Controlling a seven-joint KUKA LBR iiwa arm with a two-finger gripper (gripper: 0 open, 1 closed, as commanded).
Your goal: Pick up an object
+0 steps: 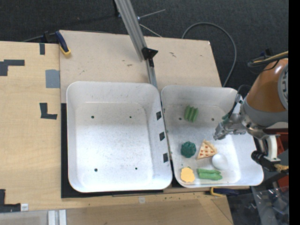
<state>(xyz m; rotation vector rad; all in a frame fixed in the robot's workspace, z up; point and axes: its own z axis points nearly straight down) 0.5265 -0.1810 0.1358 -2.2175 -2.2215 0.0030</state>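
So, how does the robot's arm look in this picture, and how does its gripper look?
The arm is bulky and rounded, with a broad orange band above a grey wrist section. At its end sits a small, dark grey metallic gripper, much narrower than the arm. Thin cables, one of them yellowish, run near the arm's top. I see no printed markings on it.

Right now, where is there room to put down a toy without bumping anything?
The left bin has bare floor from wall to wall. In the right bin, it is bare along the far wall behind the green ridged piece. The near end is crowded: green lump, pizza slice, white egg, yellow piece, green pod, with the claw nearby.
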